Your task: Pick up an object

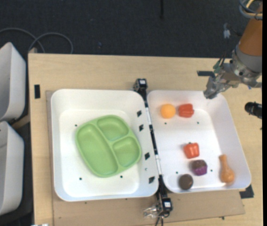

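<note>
The right bin (218, 126) holds several small items: an orange ball (168, 111) and a red piece (185, 110) near its far wall, a red pepper (192, 150) in the middle, a purple item (199, 167), a dark brown round item (185, 181) and an orange gourd-shaped piece (226, 169) near the front. My gripper (210, 92) hangs over the bin's far right corner, well to the right of the red piece and apart from every item. Nothing shows between its fingers.
The left bin (67, 126) bears a green divided plate (107, 145). A black clip (140, 84) sits where the bins meet at the back. White containers (2, 84) stand off the bench's left edge.
</note>
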Controlling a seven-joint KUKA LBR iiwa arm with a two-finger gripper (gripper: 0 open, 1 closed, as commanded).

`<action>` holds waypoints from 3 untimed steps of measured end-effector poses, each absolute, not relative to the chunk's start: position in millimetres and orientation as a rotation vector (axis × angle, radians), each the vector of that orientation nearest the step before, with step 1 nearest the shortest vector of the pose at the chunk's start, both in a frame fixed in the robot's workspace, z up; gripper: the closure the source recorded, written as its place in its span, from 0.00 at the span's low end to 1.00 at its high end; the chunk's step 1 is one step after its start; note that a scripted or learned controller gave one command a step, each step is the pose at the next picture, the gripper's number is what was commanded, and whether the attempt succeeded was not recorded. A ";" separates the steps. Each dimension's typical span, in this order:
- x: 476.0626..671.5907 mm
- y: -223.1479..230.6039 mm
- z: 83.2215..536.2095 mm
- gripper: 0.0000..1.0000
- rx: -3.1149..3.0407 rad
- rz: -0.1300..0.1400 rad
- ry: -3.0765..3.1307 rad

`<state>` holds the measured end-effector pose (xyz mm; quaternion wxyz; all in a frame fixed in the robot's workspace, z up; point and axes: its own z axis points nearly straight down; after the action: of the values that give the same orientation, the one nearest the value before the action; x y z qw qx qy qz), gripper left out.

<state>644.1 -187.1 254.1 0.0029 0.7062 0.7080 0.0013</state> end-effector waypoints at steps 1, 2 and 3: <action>636.2 -135.2 261.9 1.00 2.215 0.002 2.226; 624.7 -83.2 248.4 1.00 2.216 -0.001 2.228; 603.9 -29.1 239.4 1.00 2.217 -0.001 2.228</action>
<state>603.9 -29.1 239.4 -0.0006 0.7053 0.7089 -0.0005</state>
